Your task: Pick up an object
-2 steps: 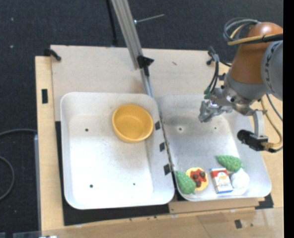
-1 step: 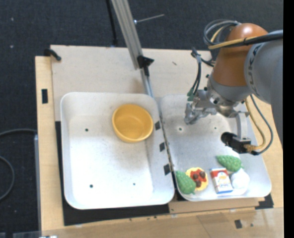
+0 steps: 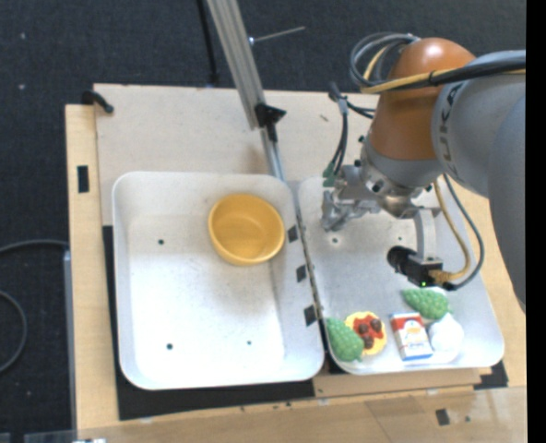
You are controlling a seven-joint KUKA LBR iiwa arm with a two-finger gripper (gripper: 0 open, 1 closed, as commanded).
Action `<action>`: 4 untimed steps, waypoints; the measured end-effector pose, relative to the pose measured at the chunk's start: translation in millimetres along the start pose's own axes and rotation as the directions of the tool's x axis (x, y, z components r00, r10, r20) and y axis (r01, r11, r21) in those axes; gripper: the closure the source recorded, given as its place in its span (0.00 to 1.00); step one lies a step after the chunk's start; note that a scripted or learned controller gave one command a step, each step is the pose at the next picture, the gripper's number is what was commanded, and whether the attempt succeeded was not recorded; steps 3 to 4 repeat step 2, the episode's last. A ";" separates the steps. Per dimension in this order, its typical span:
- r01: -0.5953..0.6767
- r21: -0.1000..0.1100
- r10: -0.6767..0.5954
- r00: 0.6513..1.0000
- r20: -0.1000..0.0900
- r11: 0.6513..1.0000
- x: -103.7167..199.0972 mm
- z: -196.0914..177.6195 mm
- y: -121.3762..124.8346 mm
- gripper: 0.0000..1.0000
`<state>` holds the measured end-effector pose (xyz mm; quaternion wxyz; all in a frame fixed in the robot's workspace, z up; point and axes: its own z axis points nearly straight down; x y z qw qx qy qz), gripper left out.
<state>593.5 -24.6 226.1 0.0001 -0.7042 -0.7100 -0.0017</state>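
Dark carpet surrounds the bench (image 3: 84, 275), and a slanted metal pole (image 3: 241, 58) crosses down from the top to meet the strip where the two white bins touch. Over to the left bin (image 3: 125, 275): plenty of bare floor, with just a yellow bowl (image 3: 246, 228) sitting upright near its upper right corner, close to the shared edge. Its lower half and whole left side are wide open. Now the right bin (image 3: 365, 266), and things get tighter. The arm (image 3: 439, 109) looms over its top end, orange band and grey body covering the upper rim, cables looping down its right side. The gripper (image 3: 336, 218) hangs low over the bin's upper left part, just beside the dividing edge, nothing visible between its fingers; whether they are apart or together is too blurred to call. All the pickable things huddle along the bottom rim: a green piece (image 3: 345, 340) in the lower left corner, touching a red-and-yellow toy (image 3: 366, 330), then a small red-and-white box (image 3: 411, 336), a white lump (image 3: 446, 336) at the right, and another green piece (image 3: 427, 301) just above them. Between gripper and that cluster, the bin's middle lies bare.
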 end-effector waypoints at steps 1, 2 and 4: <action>0.000 0.003 0.000 1.000 0.001 1.000 53.2 4.4 -9.2 1.00; 0.001 0.003 -0.001 1.000 0.000 1.000 105.5 0.5 -26.2 1.00; 0.001 0.003 -0.001 1.000 0.000 1.000 105.5 0.5 -26.2 1.00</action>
